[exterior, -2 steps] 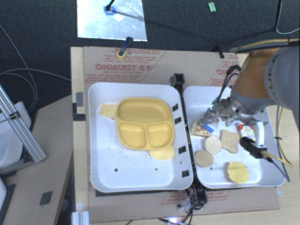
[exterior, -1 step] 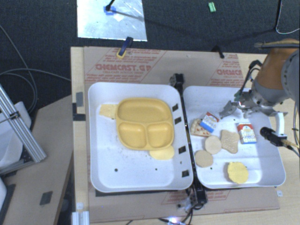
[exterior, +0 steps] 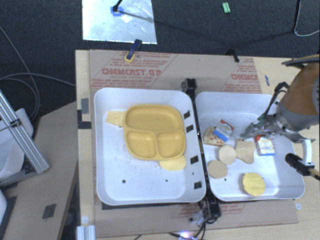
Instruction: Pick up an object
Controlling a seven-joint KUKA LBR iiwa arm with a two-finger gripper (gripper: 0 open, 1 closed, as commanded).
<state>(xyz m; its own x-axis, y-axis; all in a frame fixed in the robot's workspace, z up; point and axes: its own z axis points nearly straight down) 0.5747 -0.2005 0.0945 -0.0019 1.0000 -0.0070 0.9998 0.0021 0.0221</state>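
The yellow divided tray (exterior: 153,137) filled much of the left bin (exterior: 107,184), with a pale yellow piece (exterior: 115,118) tucked at its upper left and another (exterior: 173,164) at its lower edge. In the right bin (exterior: 295,186) lay the smaller things: a yellow disc (exterior: 254,184), two beige rounds (exterior: 227,154) (exterior: 217,169), a tan slice (exterior: 245,151), a small packet (exterior: 222,131) and a little carton (exterior: 264,146). The gripper (exterior: 252,130) hung low over that bin just above the tan slice, beside the carton; I could not tell how far its claw stood open, nor whether it gripped anything.
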